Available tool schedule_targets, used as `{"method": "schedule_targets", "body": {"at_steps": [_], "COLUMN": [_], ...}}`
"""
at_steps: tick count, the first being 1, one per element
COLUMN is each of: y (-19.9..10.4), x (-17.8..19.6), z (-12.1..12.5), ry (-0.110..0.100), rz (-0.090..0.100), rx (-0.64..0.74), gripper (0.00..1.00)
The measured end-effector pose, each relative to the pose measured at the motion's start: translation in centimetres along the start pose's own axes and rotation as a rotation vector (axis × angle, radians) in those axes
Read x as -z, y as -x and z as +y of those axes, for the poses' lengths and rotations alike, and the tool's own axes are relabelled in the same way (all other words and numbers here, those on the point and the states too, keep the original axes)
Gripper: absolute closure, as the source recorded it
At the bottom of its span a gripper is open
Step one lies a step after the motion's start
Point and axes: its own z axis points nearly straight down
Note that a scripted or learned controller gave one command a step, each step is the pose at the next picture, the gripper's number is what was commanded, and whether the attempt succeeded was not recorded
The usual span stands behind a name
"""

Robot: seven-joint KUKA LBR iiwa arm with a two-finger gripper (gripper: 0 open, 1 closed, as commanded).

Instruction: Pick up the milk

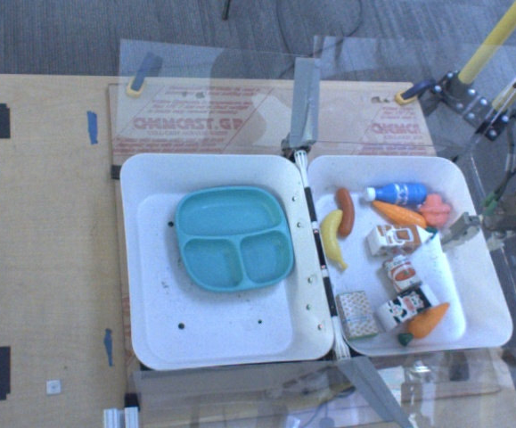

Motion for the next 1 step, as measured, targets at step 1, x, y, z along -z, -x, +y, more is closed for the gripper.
{"method": "schedule_targets", "body": {"at_steps": [1], "y": [-2.71], "x": [-7.45], "z": [-0.87], "ry": [0.026], "rz": [-0.013], "rx": [0.165], "gripper": [0.00]}}
